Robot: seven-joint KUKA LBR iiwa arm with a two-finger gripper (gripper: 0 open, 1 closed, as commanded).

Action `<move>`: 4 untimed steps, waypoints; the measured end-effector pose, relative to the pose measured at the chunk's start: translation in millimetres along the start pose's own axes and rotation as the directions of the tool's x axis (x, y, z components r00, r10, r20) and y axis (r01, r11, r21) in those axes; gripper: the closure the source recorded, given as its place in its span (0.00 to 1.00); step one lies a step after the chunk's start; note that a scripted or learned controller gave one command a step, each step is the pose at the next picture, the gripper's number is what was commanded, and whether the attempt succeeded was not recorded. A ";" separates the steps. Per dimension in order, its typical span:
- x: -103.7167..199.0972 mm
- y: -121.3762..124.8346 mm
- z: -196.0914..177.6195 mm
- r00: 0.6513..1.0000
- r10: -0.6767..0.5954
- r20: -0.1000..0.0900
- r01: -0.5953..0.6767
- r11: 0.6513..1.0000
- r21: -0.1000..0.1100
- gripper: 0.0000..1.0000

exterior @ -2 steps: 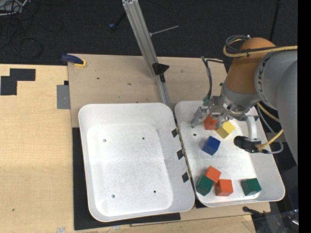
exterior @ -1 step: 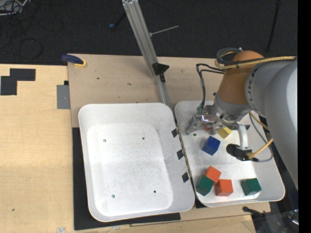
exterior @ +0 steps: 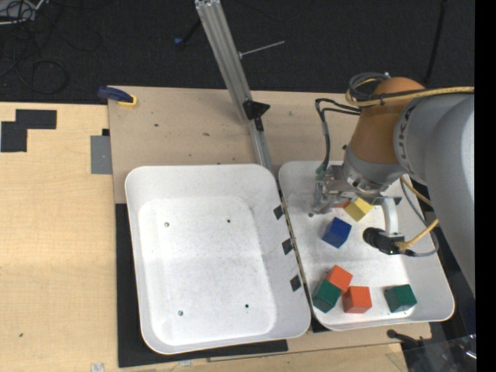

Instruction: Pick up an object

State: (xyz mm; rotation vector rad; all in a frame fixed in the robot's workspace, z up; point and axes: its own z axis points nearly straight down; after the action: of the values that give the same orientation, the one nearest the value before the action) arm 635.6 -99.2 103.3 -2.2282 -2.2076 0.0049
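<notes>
Nearest the camera in the right bin [exterior: 434, 310] lie two green blocks [exterior: 400, 297], a red block [exterior: 357, 299] and an orange block [exterior: 339, 277]; farther in sit a blue block [exterior: 336, 232] and a yellow block [exterior: 357, 208]. All look like small, light, stiff cubes, best pinched across opposite flat faces. The tool [exterior: 332, 196] hangs just beside the yellow block; its opening cannot be told from here. No lettering is legible.
</notes>
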 end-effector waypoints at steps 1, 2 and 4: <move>-6.6 7.8 -48.3 1.000 -0.002 0.002 0.002 1.000 -0.009 1.00; -14.3 9.6 -110.5 1.000 -0.001 0.002 0.001 1.000 -0.010 1.00; -7.7 16.3 -193.0 1.000 -0.012 0.002 0.012 1.000 -0.007 1.00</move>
State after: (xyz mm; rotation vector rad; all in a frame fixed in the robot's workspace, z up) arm 653.0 -107.3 296.1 -2.2191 -2.2256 -0.0016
